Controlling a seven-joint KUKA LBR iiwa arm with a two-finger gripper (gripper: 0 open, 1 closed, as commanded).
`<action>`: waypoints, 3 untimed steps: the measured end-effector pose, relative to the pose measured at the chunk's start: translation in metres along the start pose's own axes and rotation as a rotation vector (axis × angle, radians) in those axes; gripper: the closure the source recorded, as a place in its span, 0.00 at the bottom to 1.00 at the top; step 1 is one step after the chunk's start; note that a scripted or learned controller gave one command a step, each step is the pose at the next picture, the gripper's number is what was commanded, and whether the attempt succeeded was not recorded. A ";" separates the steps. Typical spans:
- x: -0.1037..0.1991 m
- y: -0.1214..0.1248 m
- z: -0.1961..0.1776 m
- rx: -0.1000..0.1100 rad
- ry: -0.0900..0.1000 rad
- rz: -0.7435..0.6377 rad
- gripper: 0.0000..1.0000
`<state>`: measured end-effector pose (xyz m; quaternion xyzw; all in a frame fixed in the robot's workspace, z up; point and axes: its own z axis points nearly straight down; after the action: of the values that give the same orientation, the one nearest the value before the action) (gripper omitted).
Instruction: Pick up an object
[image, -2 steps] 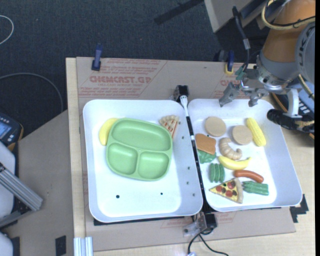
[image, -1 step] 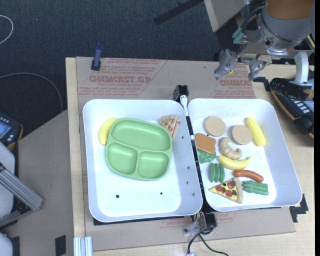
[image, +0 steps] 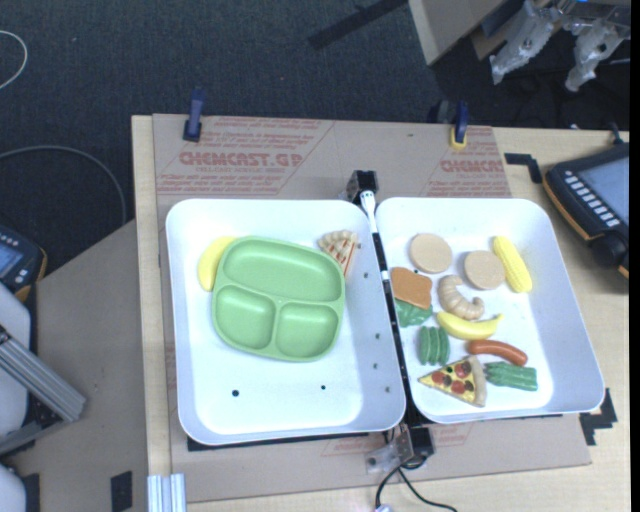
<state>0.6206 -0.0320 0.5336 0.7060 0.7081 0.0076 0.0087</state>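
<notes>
The gripper (image: 545, 45) is parked beyond the right white bin (image: 560, 300)'s far corner, its state indiscernible; the isolated yellow plastic corn cob (image: 511, 263) is best approached vertically.

The robot arm (image: 560, 30) is pictured at the top right corner, where its end parts are seen in pale grey and off-white. Angular, blocky shapes are made out, broken by darker gaps and shadowed seams between them. A small touch of blue is caught at the upper edge. Finer detail, such as screws, cables or markings, is lost to blur and cannot be told.
</notes>
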 end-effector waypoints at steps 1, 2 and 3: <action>0.000 0.001 0.001 0.017 -0.001 0.001 1.00; -0.061 -0.040 0.145 0.040 0.002 0.011 1.00; -0.067 0.036 0.215 0.026 0.000 0.002 1.00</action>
<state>0.6621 -0.0995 0.3195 0.7066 0.7076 -0.0014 -0.0006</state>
